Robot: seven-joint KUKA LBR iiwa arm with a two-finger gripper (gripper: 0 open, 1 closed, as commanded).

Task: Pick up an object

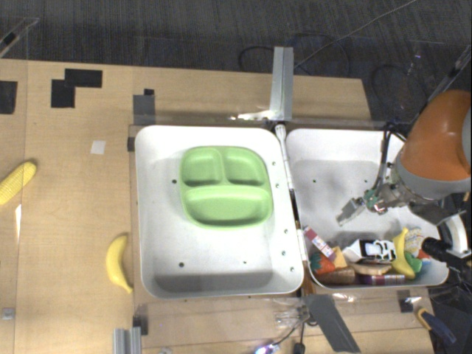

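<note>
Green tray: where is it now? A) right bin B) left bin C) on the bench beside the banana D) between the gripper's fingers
B: the green tray lies flat in the middle of the left bin, while the gripper hangs over the right bin, apart from it.
</note>
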